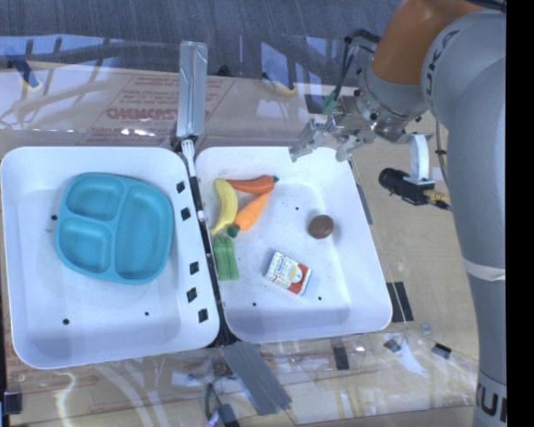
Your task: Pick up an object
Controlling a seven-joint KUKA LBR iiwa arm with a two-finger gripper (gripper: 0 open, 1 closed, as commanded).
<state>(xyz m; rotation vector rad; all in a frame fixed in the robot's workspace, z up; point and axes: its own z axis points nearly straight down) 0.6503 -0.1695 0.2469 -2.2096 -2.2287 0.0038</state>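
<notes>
A single fixed camera looks down at a slant from above the counter [427,265], far enough back to take in both white bins [36,327] side by side, the arm [481,132] entering from the right.

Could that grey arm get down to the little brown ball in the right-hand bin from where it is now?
Probably yes. The brown ball lies by itself on the bin floor, apart from the other items, and the gripper hangs above the bin's far edge with nothing between them.
</notes>
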